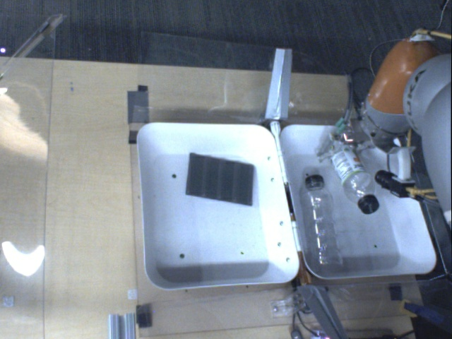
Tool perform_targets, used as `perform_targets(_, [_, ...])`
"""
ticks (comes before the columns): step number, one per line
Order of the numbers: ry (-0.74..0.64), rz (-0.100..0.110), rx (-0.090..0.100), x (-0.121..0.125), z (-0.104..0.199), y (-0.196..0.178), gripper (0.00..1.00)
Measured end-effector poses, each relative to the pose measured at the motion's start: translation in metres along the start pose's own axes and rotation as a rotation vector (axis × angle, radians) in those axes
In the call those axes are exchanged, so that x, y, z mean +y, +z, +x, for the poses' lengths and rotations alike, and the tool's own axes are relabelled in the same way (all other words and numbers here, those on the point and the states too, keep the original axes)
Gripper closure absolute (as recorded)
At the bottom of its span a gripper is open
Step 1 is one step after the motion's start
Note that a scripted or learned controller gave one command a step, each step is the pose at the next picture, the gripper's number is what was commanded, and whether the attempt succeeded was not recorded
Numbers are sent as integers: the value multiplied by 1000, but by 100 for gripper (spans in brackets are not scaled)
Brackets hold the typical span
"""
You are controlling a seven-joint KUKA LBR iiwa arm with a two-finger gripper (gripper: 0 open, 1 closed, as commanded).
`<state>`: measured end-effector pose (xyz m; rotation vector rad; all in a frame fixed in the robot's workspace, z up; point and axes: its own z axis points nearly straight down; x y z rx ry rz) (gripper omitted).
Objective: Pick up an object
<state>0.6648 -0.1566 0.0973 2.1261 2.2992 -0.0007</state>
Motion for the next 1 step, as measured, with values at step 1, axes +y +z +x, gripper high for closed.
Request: perform_targets(1, [-91, -2, 8, 3, 105, -90, 100])
